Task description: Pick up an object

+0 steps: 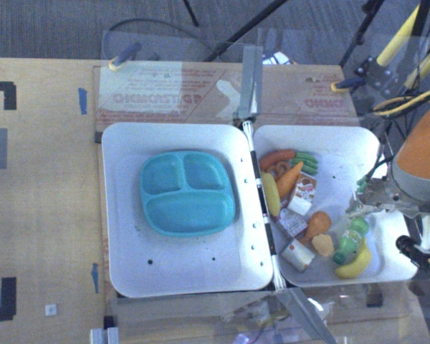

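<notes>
Right bin (344, 138) on the worktop (43, 192) holding toy food, with a green bottle (352, 236) and a banana (355, 265) at 5 o'clock beneath the tool (369, 201), whose opening cannot be told; left bin (122, 213) holding a blue plate (188, 192).

A blue divided plate (188, 193) lies in the left bin (122, 264). Right of the plate, the right bin (344, 145) holds toy food: a carrot (289, 178), a banana (355, 264) and a green bottle (351, 237). The gripper (369, 198) hangs farther right of the plate, just above the bottle.
</notes>
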You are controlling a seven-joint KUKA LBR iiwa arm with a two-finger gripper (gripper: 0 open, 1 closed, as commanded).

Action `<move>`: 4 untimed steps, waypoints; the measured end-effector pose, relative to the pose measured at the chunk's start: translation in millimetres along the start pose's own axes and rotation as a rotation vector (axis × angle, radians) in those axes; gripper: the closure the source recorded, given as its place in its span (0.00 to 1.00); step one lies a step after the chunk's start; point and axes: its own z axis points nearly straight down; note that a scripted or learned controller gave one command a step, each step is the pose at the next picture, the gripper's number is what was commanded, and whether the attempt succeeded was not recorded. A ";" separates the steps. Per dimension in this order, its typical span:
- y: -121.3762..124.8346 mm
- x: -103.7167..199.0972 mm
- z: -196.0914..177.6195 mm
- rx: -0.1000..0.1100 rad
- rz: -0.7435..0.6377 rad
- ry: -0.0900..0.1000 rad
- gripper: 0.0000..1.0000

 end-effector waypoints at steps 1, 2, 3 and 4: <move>0.1 1.2 0.1 0.001 -0.001 0.002 0.00; 5.7 3.5 10.6 0.006 -0.021 0.007 0.00; 6.6 0.6 0.2 0.001 -0.018 0.001 1.00; 6.7 1.7 0.2 0.002 -0.019 0.003 0.00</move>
